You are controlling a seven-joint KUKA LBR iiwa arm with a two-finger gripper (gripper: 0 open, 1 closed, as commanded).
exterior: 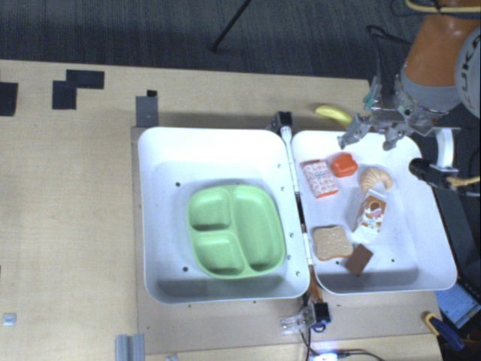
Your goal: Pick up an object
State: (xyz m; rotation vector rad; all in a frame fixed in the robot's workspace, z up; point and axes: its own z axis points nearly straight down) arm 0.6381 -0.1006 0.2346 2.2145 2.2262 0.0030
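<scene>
White right bin (pixel 428 277) crowded with toy food, croissant (pixel 375 177) near its far rim, gripper (pixel 371 135) spread wide and empty above that rim, green tray (pixel 234 229) filling left bin (pixel 161 164).

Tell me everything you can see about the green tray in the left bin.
The green tray is a pale green, plastic-looking plate with rounded corners and three compartments: two smaller ones on the left, one long one on the right. It lies flat on the floor of the left bin, slightly turned, toward the bin's lower middle. Nothing lies in its compartments and nothing touches it besides the bin floor. The gripper hangs far off, over the right bin.
</scene>
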